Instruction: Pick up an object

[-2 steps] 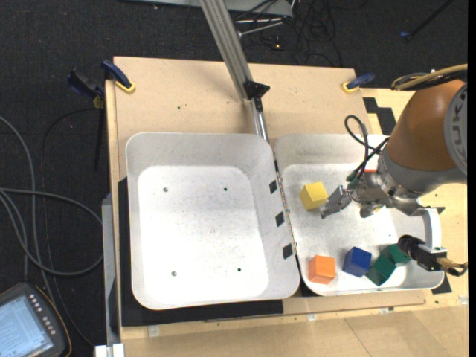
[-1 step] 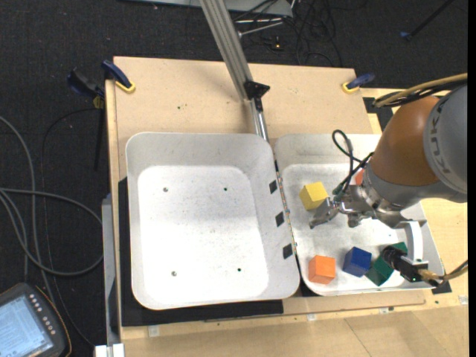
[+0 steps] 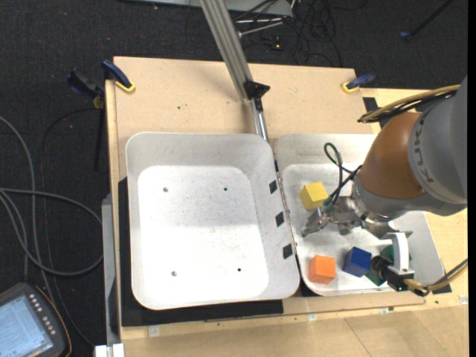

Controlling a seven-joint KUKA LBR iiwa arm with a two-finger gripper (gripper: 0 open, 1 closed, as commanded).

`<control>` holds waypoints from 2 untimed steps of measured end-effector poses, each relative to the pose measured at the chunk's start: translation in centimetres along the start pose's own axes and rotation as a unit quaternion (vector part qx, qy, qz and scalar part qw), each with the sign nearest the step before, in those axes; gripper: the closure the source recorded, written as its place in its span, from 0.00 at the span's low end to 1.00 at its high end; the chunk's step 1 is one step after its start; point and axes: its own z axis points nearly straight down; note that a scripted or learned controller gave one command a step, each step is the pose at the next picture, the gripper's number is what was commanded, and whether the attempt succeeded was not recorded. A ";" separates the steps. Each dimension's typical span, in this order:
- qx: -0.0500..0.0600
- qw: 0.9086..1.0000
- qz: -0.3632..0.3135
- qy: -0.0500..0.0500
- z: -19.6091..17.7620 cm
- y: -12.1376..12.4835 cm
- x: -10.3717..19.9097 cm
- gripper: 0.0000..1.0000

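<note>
Reaching in from the right, the arm [image 3: 416,162] is seen low over the right bin [image 3: 291,149], its orange band above the wrist. The gripper [image 3: 321,222] is lowered into that bin's middle; whether it is spread or pressed together can't be told from this angle, and nothing is seen pinched in it.

Three blocks are found in the right bin. A yellow block [image 3: 314,195] sits just above and left of the gripper tip, v. close, contact not discernible. An orange block [image 3: 322,268] lies near the bin's front edge, below the gripper and apart from it. A blue block [image 3: 358,262] is set just right of the orange one, w/ a small green object [image 3: 384,267] beside it, partly hidden by white hardware on the arm.

The left bin [image 3: 141,222] is positioned alongside, edge to edge w/ the right one, both on the tan bench [image 3: 186,88].
</note>
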 end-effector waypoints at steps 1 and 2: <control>-0.002 1.000 0.000 0.000 -1.2 0.1 0.0 1.00; -0.003 1.000 -0.001 0.000 -5.5 0.2 -0.5 1.00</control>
